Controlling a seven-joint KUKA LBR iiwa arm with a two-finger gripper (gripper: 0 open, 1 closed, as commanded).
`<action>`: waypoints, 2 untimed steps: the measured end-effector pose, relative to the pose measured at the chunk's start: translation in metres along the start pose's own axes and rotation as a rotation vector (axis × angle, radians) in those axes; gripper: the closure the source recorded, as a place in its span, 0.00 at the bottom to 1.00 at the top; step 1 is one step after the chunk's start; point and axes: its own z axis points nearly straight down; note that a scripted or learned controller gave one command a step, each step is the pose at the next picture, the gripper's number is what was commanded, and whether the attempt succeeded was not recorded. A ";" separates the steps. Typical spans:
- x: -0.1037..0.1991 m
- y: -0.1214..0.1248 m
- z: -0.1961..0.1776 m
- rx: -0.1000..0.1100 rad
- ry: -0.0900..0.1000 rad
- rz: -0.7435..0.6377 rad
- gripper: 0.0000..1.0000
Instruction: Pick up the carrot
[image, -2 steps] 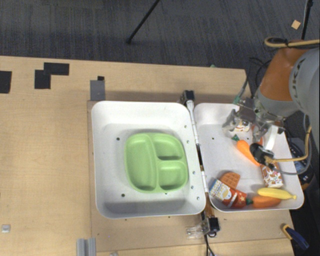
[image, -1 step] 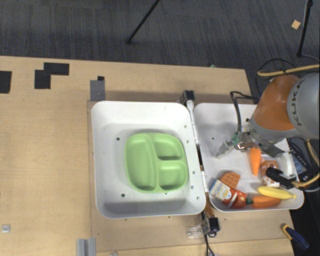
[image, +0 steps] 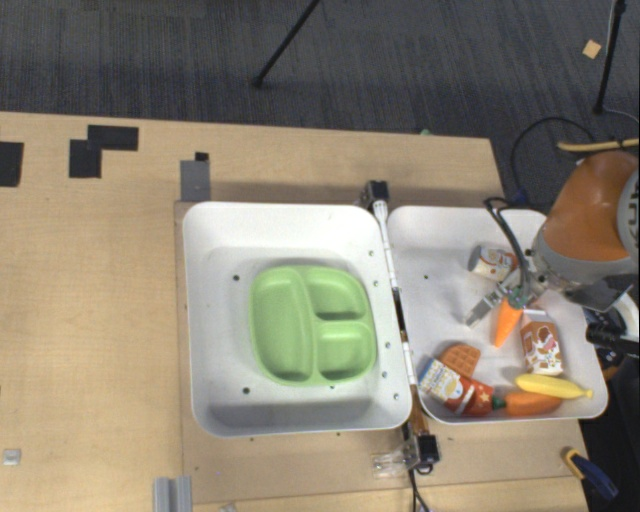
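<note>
The carrot (image: 507, 324), orange with a green top, lies in the right bin (image: 440, 250) pointing down-left, its leafy end under the wrist. My gripper (image: 503, 308) reaches in from the right and hangs low over the carrot's top end. One grey finger (image: 482, 308) sticks out to the left, clearly apart from the carrot, so the gripper looks open. The other finger is hidden under the wrist. I cannot tell whether anything touches the carrot.
Around the carrot lie a small white cup (image: 492, 262), a red-and-white carton (image: 541, 346), a banana (image: 553, 386), an orange sausage-like toy (image: 530, 404), a waffle (image: 461, 358) and a blue-white can (image: 455, 385). The left bin (image: 220, 250) holds a green divided plate (image: 308, 322).
</note>
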 end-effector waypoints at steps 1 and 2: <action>0.000 0.002 -0.011 -0.003 0.000 0.001 1.00; 0.073 -0.013 -0.132 0.003 0.003 0.166 1.00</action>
